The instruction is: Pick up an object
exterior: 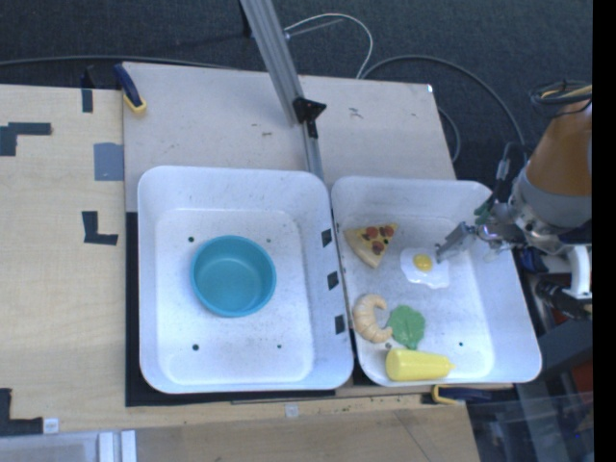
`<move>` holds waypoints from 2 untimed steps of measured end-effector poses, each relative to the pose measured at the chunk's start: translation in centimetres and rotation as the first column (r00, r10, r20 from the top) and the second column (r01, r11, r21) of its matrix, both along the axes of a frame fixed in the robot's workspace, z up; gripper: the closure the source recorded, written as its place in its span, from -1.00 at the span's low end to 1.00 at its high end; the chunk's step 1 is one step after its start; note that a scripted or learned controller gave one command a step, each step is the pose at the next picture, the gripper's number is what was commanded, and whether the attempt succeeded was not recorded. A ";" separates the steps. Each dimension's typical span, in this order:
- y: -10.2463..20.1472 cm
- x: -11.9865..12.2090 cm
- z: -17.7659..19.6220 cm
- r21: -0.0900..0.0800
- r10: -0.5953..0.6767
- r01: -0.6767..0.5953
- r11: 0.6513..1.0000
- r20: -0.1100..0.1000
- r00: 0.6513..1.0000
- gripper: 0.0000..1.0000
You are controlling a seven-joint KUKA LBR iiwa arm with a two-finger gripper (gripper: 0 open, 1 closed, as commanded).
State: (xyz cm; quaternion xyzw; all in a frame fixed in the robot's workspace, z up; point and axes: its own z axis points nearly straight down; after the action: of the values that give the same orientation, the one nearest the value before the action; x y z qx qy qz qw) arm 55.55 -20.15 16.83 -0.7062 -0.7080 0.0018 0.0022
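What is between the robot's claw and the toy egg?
Nothing visible. The end effector hangs just right of the fried egg in the right bin, with bare white floor between them. The pizza slice, croissant, green leaf and yellow piece all lie off to the other sides.

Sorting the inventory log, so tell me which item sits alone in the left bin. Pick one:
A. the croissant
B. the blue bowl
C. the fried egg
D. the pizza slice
B. The blue bowl stands by itself in the left bin, while the fried egg, pizza slice and croissant all lie in the right bin.
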 end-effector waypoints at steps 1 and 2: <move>1.1 -0.3 -5.7 0.001 0.000 0.000 1.000 -0.002 1.000 -1.00; 1.1 -0.1 -4.3 0.000 0.000 0.000 1.000 0.002 1.000 1.00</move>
State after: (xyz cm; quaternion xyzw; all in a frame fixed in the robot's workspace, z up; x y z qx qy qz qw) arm 55.44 -19.05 12.50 -0.7061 -0.7081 0.0008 0.0015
